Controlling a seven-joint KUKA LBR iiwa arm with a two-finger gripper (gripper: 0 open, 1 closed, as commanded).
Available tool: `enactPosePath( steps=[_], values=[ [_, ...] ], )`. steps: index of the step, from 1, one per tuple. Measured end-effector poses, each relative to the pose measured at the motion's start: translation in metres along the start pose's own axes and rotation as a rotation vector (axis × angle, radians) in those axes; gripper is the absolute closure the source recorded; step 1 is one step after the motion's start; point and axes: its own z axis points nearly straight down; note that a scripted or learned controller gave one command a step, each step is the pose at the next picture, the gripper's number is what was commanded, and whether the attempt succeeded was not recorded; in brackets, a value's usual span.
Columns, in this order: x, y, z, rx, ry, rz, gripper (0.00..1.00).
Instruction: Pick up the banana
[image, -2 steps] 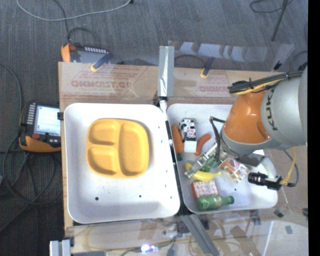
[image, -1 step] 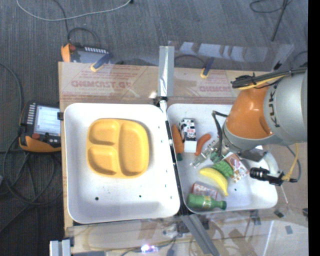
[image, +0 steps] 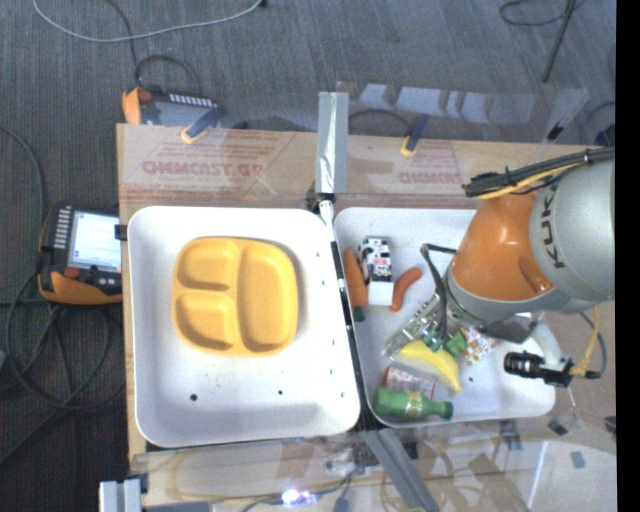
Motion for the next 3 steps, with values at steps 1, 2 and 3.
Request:
enactPosePath(
  steps=[1,2,3],
  values=[
    [0.042,0.032,-0.091,0.021,0.013,0.533,1.00],
    [0.086,0.028,-0.091,0.022,0.015,0.443,1.00],
    [0.086,0.028,-0.091,0.022,0.015,0.443,0.00]
  ],
)
